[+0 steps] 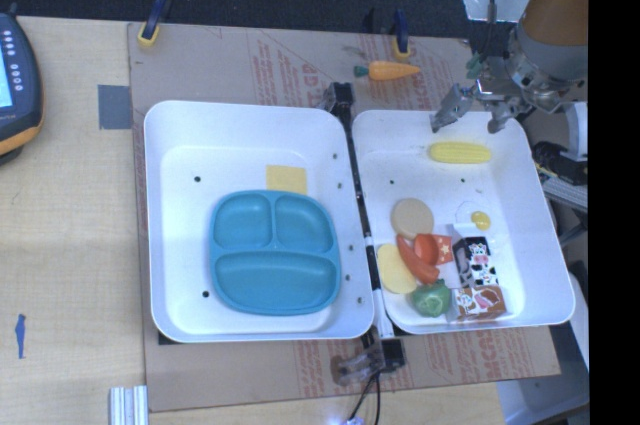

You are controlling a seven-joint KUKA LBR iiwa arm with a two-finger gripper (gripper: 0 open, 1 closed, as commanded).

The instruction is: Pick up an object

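Table: wooden, brown board (250, 73) under two white bins.
Nearest object: yellow corn cob (459, 152), lying in the right bin (540, 203) near its far wall.
Tool: tool (473, 116) hangs just above the cob, fingers spread apart, gripping nothing.
Progress: nothing lifted yet; descent, grasp and lift remain, I judge.
Neighbours: toy food heap (440, 263); blue divided plate (276, 251) in left bin (160, 213).
Writing: red print on board, unreadable.
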